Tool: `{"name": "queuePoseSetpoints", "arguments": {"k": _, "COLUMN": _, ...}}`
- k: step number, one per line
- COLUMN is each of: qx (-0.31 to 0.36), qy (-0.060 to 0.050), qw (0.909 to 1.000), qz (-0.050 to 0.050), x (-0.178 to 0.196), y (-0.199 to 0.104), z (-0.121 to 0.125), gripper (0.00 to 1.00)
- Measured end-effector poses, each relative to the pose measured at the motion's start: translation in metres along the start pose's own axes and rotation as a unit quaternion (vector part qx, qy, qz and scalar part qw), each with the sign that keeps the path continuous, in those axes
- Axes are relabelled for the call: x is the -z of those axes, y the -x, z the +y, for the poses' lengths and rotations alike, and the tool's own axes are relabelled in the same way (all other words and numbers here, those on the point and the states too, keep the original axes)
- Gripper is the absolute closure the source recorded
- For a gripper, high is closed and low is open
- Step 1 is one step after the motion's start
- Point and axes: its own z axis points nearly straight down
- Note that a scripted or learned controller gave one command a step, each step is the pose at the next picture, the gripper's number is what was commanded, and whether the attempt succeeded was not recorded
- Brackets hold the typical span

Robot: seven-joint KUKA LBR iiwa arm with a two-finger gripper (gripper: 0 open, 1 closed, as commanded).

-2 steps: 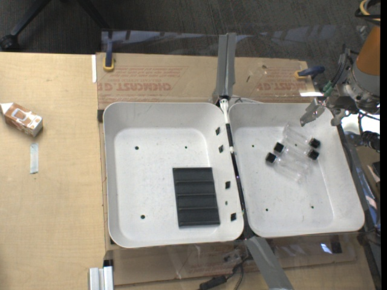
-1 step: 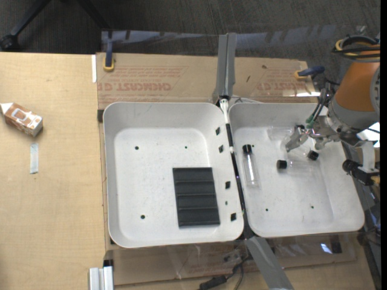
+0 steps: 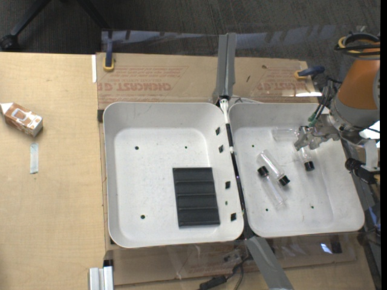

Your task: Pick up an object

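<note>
Near edge: clamp hardware point(image 3: 100, 277) at the lower left of the surface point(image 3: 48, 222), plus a grey bar point(image 3: 269, 264) below the junction of the 2 bins.

Left bin point(image 3: 121, 222): white, shallow, holding 1 dark ribbed rectangular block point(image 3: 196, 196) lying flat, toward the near right part of the floor.

Right bin point(image 3: 338, 219): white, shallow, holding clear plastic tubes with black caps point(image 3: 273, 169) lying slantwise near the middle of the floor, and 1 small black piece point(image 3: 309, 165) just right of them, apart from the tubes.

Mid-left, on the bare wooden surface: small orange-and-white carton point(image 3: 23, 119), with a pale strip point(image 3: 34, 159) near it, well apart from both bins.

End effector point(image 3: 306, 141): low over the far right part of the right bin, just above the small black piece; state of the fingers impossible to tell at this resolution, nothing visibly held between them.

Arm point(image 3: 360, 89): grey with orange band, entering from the right.

Far side: brown cardboard point(image 3: 157, 80) with red lettering behind both bins, grey upright divider point(image 3: 225, 65) between them, yellow-handled clamp point(image 3: 108, 62) at left, blue clamp point(image 3: 309, 72) at right.
</note>
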Motion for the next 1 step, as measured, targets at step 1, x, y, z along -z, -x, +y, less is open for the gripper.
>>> {"name": "queuePoseSetpoints", "arguments": {"k": 1, "qx": 0.038, "qy": 0.002, "qw": 0.9993, "qz": 0.0, "x": 0.109, "y": -0.0394, "z": 0.0538, "gripper": 1.0}}
